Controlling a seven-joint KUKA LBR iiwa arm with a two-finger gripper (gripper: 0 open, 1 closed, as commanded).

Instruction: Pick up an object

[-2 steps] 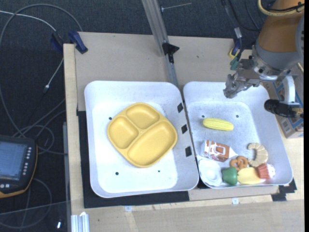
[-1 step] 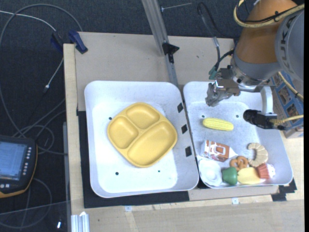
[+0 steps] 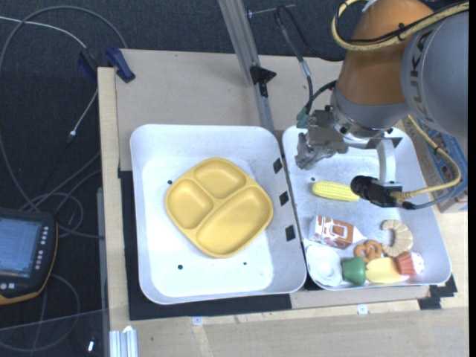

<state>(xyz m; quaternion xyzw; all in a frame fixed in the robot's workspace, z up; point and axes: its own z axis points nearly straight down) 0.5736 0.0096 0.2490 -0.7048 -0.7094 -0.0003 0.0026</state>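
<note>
Over the right bin (image 3: 439, 266), far-left part, the pincer (image 3: 310, 153) hangs low; can't tell if it's spread or pressed together. Nothing visibly pinched. Corn cob (image 3: 335, 192) lies just near-right of it, closest candidate. Snack packet (image 3: 332, 232), pretzel (image 3: 365, 250) and other toy food sit at the near end. Yellow divided plate (image 3: 219, 207) in left bin. Pickup not done yet, judging by this.

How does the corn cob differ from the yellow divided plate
The corn cob is small, slim and bumpy, lying in the right bin near the tool. The yellow divided plate is far larger, flat and smooth, with three compartments, and sits alone in the left bin. Both are yellow.
</note>
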